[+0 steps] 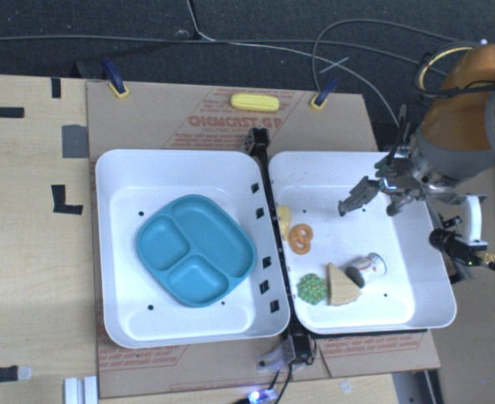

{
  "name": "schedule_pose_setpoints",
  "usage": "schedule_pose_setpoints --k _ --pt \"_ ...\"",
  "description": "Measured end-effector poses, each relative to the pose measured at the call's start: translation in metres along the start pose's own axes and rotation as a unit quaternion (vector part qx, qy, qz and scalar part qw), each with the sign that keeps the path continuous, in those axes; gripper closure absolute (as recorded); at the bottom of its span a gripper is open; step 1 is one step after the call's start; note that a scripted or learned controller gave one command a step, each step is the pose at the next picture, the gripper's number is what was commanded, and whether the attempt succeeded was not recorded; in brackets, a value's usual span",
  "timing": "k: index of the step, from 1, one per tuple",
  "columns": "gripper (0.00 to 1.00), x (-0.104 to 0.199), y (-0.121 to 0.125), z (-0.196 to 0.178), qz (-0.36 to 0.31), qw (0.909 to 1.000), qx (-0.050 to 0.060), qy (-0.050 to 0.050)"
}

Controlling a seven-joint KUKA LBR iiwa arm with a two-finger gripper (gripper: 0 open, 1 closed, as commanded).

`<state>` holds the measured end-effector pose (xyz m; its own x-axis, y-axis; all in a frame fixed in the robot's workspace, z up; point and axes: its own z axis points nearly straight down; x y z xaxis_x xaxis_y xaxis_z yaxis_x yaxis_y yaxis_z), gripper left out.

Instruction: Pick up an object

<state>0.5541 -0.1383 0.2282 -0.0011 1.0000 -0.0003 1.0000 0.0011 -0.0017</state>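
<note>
In the right bin [399, 314] lie a pretzel [300, 239], a pale yellow piece [284, 218] beside it, a green broccoli-like lump [312, 289], a tan sandwich wedge [342, 285] and a small silver and red can-like item [369, 267]. My gripper [374, 197] hangs over the upper right part of that bin, its dark fingers spread apart with nothing between them. It is up and to the right of the pretzel, clear of every item.
The left bin [113, 225] holds a blue compartment tray [195, 249]. A yellow banana-shaped toy [254, 103] lies on the cardboard behind the bins. Clamps [115, 83] pin the cardboard's back edge and cables run across the dark floor beyond.
</note>
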Motion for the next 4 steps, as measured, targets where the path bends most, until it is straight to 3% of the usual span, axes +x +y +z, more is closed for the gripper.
schedule_pose_setpoints --k 2,3,4 --pt "0.0 -0.004 -0.005 0.129 0.0 1.0 0.003 0.0" --pt "0.0 -0.004 -0.005 0.143 0.0 1.0 -0.001 -0.001" --pt "1.0 -0.004 -0.004 0.132 0.0 1.0 -0.002 -0.002"
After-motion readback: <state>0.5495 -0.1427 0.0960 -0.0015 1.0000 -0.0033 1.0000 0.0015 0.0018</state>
